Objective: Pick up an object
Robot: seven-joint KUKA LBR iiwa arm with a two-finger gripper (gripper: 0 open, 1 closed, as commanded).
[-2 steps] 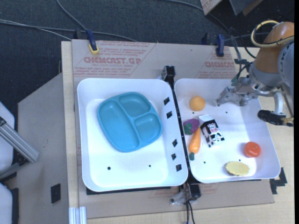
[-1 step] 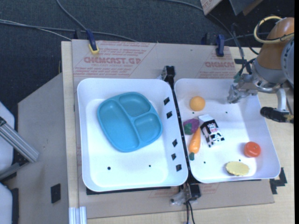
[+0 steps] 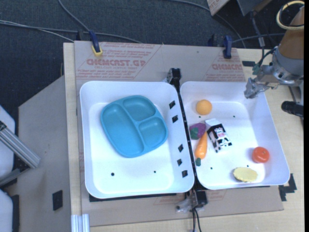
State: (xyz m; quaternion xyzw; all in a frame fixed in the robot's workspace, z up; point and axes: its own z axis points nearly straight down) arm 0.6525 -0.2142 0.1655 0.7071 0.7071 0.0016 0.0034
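A blue divided plate [image 3: 134, 125] lies in the left bin [image 3: 96, 178]; toy foods scatter the right bin [image 3: 275, 144].

Two shallow white bins sit side by side on the tabletop [image 3: 120, 202]. The left white bin [image 3: 91, 178] holds a blue three-compartment plastic plate [image 3: 133, 125], toward its 11 o'clock part. The right white bin [image 3: 275, 153] holds six items. Orange round ball [image 3: 203, 107] at 10 o'clock. Purple-and-green toy vegetable [image 3: 196, 130] at 9 o'clock, against the left wall. Orange toy carrot [image 3: 201, 147] just below it, touching. Black-and-white patterned small box [image 3: 218, 137] near centre, just right of the carrot. Red-orange round toy tomato [image 3: 260, 154] at 4 o'clock. Yellow flat oval toy [image 3: 245, 174] at 5 o'clock, near the front wall. The gripper [image 3: 252, 88] hangs over the right bin's rim at 1 o'clock.
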